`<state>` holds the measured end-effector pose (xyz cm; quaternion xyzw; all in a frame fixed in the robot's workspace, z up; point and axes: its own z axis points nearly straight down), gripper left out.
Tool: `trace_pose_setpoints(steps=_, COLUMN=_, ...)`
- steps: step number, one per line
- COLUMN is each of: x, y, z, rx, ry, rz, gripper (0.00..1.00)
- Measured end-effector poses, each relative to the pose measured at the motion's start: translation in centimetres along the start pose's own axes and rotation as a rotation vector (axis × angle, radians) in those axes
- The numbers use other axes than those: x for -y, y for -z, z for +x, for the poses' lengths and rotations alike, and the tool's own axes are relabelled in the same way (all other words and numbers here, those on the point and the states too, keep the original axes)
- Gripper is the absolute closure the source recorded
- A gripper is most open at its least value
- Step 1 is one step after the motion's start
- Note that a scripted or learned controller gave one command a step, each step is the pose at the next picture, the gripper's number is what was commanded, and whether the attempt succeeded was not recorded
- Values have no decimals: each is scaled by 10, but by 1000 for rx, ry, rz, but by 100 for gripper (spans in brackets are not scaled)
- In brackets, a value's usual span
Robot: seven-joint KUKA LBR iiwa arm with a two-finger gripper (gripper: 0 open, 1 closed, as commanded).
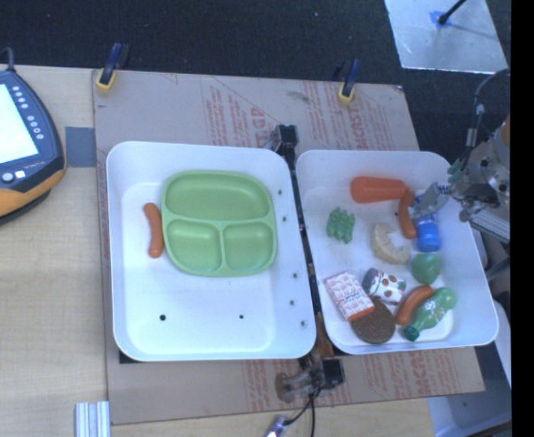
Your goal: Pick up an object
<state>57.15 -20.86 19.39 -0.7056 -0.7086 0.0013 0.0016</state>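
The right bin (458, 330) holds several toy foods: an orange carrot (378, 188), a small orange sausage (405, 215), a blue piece (428, 237), a green leafy piece (340, 225), a beige piece (389, 244), a green ball (425, 267), a red-and-white box (347, 295), a brown cookie (374, 327) and a green bottle (432, 310). My gripper (428, 205) hangs over the bin's upper right part, just above the blue piece and beside the small sausage. Nothing is visibly held.
The left bin (203, 330) holds a green divided plate (219, 222) and an orange sausage (154, 229) to its left. A tablet-like controller (12, 144) lies on the bench at far left. Clamps (347, 80) hold the cardboard underlay at the back.
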Motion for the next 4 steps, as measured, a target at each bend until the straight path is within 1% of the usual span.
trace_pose_setpoints(steps=1, x=-38, y=-103, z=-3, rx=0, ry=4, rz=2, gripper=0)
trace_pose_setpoints(steps=2, x=-40, y=-90, z=-4, rx=2, ry=7, rz=-2, gripper=100)
trace_pose_setpoints(steps=3, x=-54, y=-92, z=69, rx=9, ry=2, rz=-23, gripper=100)
trace_pose_setpoints(steps=4, x=-37, y=31, z=170, rx=-1, ry=1, rz=-2, gripper=100)
